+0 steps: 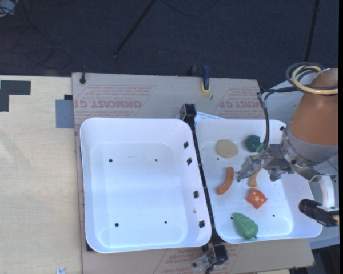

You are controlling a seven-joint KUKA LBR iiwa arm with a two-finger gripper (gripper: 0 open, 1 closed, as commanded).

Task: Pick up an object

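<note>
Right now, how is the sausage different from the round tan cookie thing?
The sausage is red-orange, long and thin, lying at a slant; the cookie is pale tan, round and flat. The sausage lies nearer the middle of the right bin, the cookie closer to its far wall. Both rest loose in that bin, left of the gripper.

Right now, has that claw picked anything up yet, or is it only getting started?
Nothing looks lifted yet. The claw is low in the right bin, near the sausage and the orange block. All the toys, including the beige disc and green lump, lie on the bin floor. Grasping and lifting remain.
</note>
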